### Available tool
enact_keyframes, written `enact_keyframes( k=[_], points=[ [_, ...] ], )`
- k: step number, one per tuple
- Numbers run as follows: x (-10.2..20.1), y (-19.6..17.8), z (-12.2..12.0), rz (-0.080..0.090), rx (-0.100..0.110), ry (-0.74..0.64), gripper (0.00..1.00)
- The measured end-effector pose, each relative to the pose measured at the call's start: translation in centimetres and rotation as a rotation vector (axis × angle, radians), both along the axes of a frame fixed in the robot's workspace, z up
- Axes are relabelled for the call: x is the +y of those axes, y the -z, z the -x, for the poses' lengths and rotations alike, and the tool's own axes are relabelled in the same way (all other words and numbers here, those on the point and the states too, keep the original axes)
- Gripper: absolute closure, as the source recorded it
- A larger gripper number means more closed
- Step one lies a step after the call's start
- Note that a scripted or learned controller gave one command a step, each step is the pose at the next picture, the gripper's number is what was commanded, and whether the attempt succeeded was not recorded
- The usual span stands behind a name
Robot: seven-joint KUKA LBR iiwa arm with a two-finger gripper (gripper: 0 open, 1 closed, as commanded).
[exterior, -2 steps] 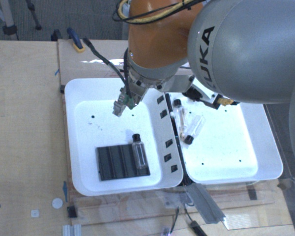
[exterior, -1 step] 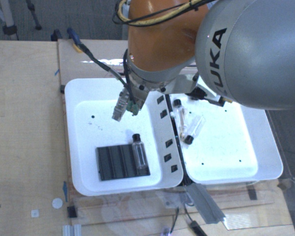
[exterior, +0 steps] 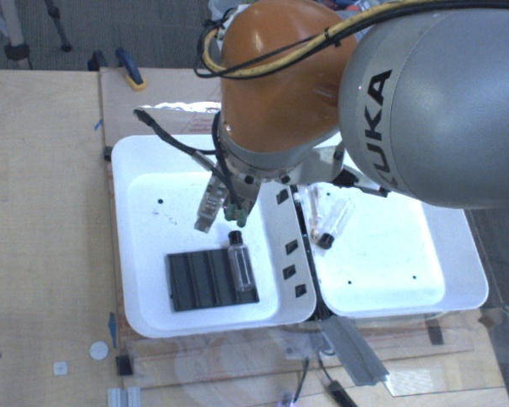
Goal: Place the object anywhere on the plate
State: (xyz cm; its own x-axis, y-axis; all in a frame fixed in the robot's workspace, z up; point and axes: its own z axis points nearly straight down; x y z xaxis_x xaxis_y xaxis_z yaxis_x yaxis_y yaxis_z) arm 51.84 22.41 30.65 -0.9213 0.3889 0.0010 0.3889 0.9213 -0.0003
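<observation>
A dark ridged plate (exterior: 205, 281) lies flat in the front part of the left bin (exterior: 144, 227). A clear vial with a black cap (exterior: 240, 264) rests lengthwise on the plate's right edge, cap pointing to the back. My gripper (exterior: 223, 210) hangs just behind the vial's cap and points down into the bin. Its two fingers (exterior: 208, 208) are spread apart, so it is open, and nothing is between them. The orange wrist band and grey arm cover the back of both bins.
In the right bin (exterior: 424, 270), two clear vials (exterior: 331, 217) lie near its back left corner, close to the divider between the bins. Black cables run from the wrist over the left bin's back rim. Boxes of clutter stand beyond the bench.
</observation>
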Motion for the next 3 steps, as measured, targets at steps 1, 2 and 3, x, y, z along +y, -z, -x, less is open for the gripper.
enact_keyframes(
  k=[1,2,3],
  points=[
    [0.1,0.0,-1.0,-0.002,-0.006,-0.422,1.00],
    [0.1,-0.9,-2.3,-0.002,-0.008,-0.659,1.00],
    [0.1,-0.6,-6.4,-0.002,-0.011,-1.004,1.00]
  ],
)
